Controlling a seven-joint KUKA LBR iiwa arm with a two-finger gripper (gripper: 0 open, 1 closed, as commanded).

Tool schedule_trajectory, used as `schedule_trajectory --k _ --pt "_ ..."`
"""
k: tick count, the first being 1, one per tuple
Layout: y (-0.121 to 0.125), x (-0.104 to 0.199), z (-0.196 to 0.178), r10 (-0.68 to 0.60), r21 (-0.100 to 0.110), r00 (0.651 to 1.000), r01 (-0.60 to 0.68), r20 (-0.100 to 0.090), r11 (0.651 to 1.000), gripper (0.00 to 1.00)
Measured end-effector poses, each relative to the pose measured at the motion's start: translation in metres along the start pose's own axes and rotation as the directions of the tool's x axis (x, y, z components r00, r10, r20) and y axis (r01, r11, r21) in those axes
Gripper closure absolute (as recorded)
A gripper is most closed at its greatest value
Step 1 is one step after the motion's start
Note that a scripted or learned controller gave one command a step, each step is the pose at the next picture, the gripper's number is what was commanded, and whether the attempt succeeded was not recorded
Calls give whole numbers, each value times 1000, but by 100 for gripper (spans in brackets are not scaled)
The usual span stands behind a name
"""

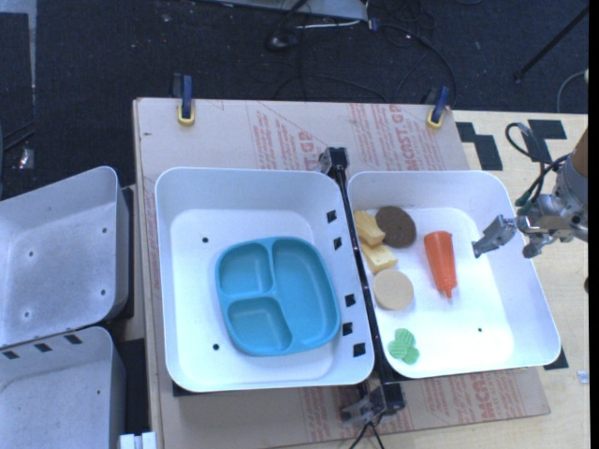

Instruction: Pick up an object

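While the tool (510, 235) hangs over the right bin's (524, 340) right edge, its fingers look spread with nothing between them. Nearest, to its left, an orange carrot (441, 262) lies on the bin floor. Farther left sit a brown disc (396, 225), yellow blocks (372, 241), a tan disc (393, 290) and a green piece (404, 345). A blue divided tray (276, 295) fills the left bin (187, 251).

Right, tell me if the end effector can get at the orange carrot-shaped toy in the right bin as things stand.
Probably yes. The end effector sits at the right white bin's right edge, and the orange carrot-shaped toy lies apart from the other toys with bare bin floor between them, so nothing looks to block the way.
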State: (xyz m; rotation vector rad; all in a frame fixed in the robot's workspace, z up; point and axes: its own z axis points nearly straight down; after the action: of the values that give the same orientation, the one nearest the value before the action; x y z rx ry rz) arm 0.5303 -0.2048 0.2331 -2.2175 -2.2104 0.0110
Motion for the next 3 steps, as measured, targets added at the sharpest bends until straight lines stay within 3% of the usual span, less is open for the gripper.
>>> schedule_trajectory --k 1,3 --pt "3 1 -7 -4 -12 1000 4 3 1000 0" --pt "2 12 115 -2 -7 1000 2 0 1000 0"
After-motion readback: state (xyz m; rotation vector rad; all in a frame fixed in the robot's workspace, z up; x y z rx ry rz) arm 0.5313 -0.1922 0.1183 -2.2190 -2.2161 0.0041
